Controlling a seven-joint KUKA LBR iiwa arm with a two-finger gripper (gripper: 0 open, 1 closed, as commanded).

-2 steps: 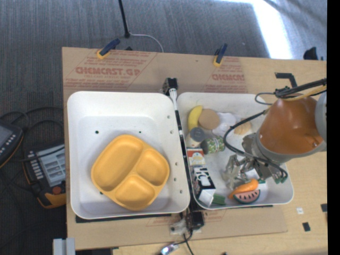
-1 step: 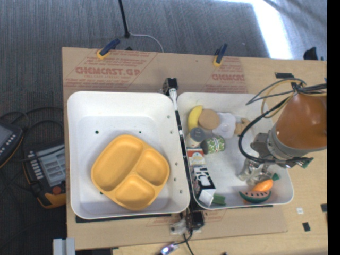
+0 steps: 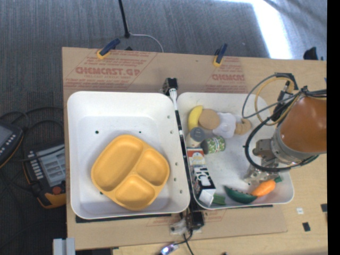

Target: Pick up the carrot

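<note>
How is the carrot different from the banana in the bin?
The carrot is orange, while the banana is yellow. The carrot lies at the near right corner of the right bin, under the gripper; the banana lies at the far left corner. The carrot points sideways; the banana runs front to back. Both are toy foods in the same bin.

The arm (image 3: 297,134) is grey metal with a broad, glossy orange band (image 3: 311,122) wrapped round it above the wrist. Black and pale yellowish cables (image 3: 261,104) loop loosely off its side in wide curves. Below the band sits a silvery-grey wrist section (image 3: 276,152) with darker fittings, blurred in detail.
</note>
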